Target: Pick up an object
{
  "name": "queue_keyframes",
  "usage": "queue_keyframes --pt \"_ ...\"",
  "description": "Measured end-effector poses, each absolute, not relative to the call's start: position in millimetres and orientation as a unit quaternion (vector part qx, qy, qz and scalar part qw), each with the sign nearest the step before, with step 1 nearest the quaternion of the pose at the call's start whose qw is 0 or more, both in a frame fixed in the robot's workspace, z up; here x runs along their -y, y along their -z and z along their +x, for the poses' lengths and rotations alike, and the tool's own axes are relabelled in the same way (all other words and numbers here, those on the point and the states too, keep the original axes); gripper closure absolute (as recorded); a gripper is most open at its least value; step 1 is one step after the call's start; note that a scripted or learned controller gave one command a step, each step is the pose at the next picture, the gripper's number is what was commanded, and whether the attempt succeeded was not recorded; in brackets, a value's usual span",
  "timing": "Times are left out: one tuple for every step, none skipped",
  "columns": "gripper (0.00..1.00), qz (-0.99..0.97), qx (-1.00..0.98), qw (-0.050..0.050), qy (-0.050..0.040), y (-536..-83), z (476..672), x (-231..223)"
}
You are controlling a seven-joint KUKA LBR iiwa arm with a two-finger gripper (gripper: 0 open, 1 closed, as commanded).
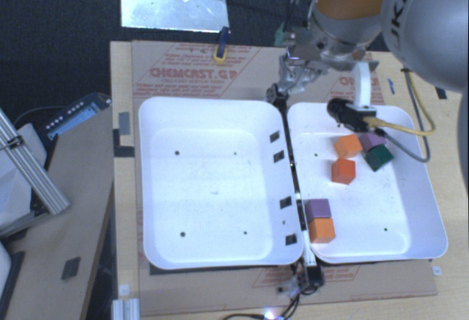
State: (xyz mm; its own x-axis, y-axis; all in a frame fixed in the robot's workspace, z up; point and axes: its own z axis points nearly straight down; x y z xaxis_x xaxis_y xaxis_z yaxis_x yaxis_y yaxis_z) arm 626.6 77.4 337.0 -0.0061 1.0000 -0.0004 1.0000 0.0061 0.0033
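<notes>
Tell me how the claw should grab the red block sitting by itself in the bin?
Probably from straight above, pinching the red block by its two flat opposite sides. It sits apart from the orange and green blocks, with bare bin floor around it, so fingers should fit either side.

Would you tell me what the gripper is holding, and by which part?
Nothing visible: the gripper sits above the bins' far edge, away from the blocks.
</notes>
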Motion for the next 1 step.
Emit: queue_keyframes --pt "1.00 0.705 -0.710 0.000 -0.0008 -338.7 622.5 -105.2"
